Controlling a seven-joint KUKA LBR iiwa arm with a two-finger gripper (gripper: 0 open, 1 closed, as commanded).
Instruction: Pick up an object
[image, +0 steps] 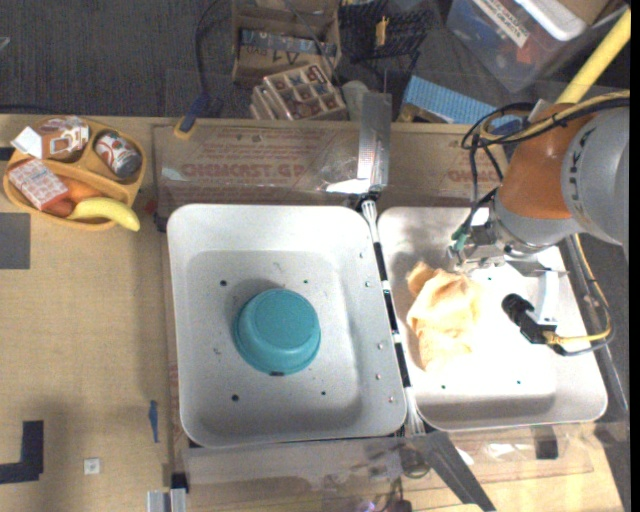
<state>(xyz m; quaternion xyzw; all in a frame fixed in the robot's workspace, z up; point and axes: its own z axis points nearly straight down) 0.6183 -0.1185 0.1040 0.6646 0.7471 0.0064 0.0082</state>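
Cloth (443, 318), yellow and crumpled, lies in the right bin (575, 400); the hand (468, 250) hovers at its far edge, seemingly to grab it, grip unclear.

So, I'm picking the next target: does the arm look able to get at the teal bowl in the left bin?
Probably yes. The teal bowl sits alone, upside down, in the left bin with nothing over it; the arm is above the right bin.
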